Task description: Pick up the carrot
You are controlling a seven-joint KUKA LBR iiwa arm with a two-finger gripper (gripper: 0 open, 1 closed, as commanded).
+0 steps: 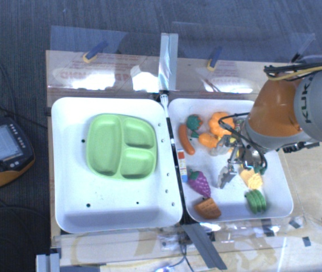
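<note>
The carrot (186,139) is an orange-red stick lying along the left wall of the right bin (274,211), with a dark green tuft (193,122) at its far end. My gripper (227,175) hangs low over the middle of that bin, to the right of the carrot and a little nearer the front, well apart from it. Nothing shows in its grasp. The orange wrist band (274,112) hides the bin's far right corner.
Around the gripper lie orange toy pieces (217,128), purple grapes (199,182), a brown piece (207,209), a yellow piece (254,179) and a green one (255,200). The left bin (70,208) holds a green divided plate (121,146).
</note>
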